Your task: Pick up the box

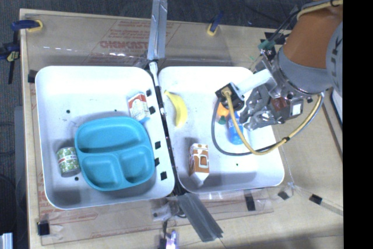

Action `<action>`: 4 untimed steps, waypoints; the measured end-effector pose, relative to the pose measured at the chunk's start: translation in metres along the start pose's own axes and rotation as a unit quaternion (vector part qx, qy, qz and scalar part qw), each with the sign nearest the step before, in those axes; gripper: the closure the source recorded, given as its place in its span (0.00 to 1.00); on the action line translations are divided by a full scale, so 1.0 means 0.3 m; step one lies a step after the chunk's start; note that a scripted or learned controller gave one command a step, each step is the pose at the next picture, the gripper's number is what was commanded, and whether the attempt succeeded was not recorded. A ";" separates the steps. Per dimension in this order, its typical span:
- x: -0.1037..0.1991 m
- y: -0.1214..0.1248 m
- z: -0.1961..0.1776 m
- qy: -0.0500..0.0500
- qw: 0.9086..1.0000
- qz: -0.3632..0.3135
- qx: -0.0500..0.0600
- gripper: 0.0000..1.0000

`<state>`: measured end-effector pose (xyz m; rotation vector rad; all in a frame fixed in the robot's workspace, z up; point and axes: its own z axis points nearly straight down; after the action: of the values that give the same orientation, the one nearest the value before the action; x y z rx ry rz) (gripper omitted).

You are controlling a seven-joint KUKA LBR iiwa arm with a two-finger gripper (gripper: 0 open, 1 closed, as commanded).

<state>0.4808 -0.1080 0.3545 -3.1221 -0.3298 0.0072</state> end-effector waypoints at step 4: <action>0.009 -0.011 -0.125 -0.008 1.000 -0.016 0.005 1.00</action>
<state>0.4831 -0.1044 0.3920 -3.1084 -0.3783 0.0340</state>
